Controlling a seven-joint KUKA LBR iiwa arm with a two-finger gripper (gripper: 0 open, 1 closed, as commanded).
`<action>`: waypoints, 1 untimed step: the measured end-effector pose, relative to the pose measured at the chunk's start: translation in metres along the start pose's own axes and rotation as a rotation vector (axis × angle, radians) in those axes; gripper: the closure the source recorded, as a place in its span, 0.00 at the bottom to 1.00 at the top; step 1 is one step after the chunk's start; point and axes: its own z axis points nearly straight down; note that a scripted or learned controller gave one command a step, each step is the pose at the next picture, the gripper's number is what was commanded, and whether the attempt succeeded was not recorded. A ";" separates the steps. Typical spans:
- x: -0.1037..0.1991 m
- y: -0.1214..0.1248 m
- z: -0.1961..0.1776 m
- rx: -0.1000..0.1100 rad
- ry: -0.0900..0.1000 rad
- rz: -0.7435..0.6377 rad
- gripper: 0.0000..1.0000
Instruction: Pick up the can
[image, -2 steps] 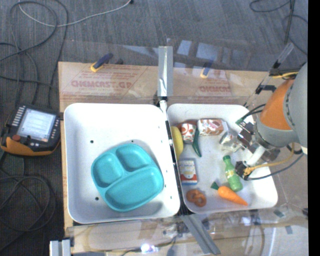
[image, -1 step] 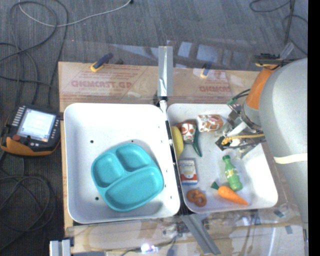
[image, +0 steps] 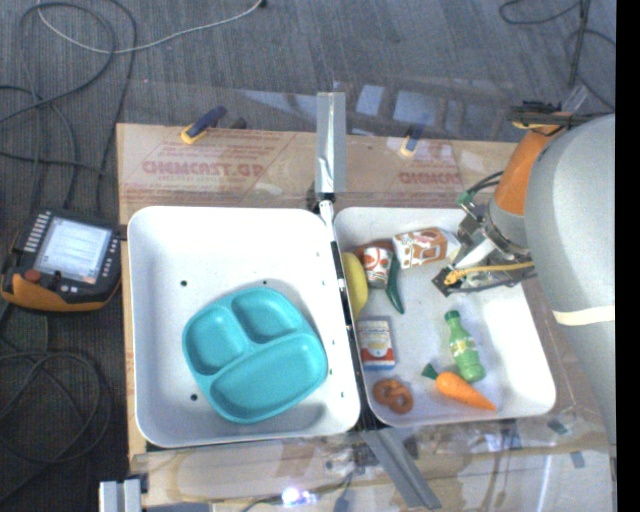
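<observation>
The can (image: 377, 263), red and white, lies on its side at the back left of the right bin (image: 520, 330). It rests between a yellow banana (image: 354, 283) and a brown and white carton (image: 420, 247). My gripper (image: 470, 243) hangs over the back right of that bin, just right of the carton and about a hand's width from the can. Nothing shows between it and the can except the carton.
A green chili (image: 394, 290) lies in front of the can. A small red and blue box (image: 376, 340), a pretzel (image: 393, 395), a carrot (image: 463, 389) and a green bottle (image: 463, 347) fill the front. The left bin (image: 160, 300) holds a teal divided plate (image: 256, 350).
</observation>
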 end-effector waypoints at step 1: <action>0.021 -0.012 -0.176 -0.002 0.010 -0.115 1.00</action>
